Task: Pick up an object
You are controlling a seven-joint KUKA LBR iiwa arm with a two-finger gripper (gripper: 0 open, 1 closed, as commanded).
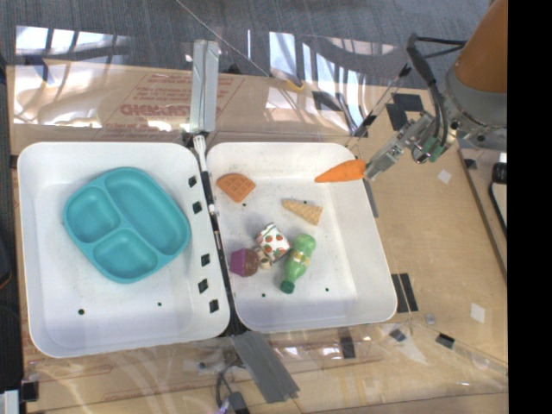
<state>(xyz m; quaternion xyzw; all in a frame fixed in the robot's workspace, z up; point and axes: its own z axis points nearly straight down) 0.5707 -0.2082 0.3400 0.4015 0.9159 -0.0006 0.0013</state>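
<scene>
Camera view: carrot (340, 172) over bin rim (369, 198).

One fixed overhead camera looks slantwise down on both bins (293, 317).

The grey arm (479, 102) reaches in from the right, its orange band (488, 41) at the upper right above the wrist. The wrist angles down and to the left, carrying the gripper (373, 166) over the right edge of the right bin (379, 266), near its far right corner. Its slim fingers (384, 159) clamp the thick end of an orange carrot (339, 172).
</scene>
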